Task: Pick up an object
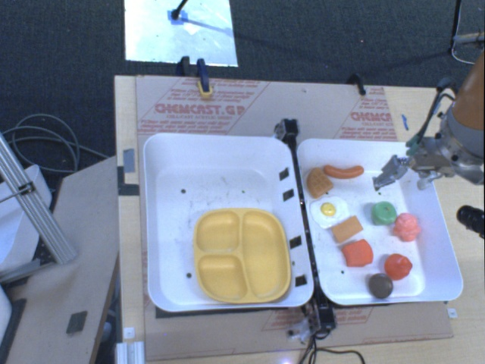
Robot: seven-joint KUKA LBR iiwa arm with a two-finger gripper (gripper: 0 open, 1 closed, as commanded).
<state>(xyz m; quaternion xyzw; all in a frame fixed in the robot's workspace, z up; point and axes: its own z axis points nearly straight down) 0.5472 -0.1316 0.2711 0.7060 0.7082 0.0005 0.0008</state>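
Observation:
The right bin (439, 279) holds several toy foods. Among them are a sausage (342, 171), a brown bun (318, 182), a fried egg (328, 209), an orange toast slice (347, 228) and a red-orange block (358, 252). There are also a green donut (384, 212), a pink cupcake (407, 227), a red tomato (397, 266) and a dark brown ball (380, 284). My gripper (386, 174) hangs over the bin's upper right part, just right of the sausage and above the donut. I see nothing held in it.
The left bin (174, 165) holds a yellow divided plate (242, 255) near its front. A black divider with clips (297, 203) runs between the bins. The arm's wrist (455, 146) reaches in over the right bin's far right rim.

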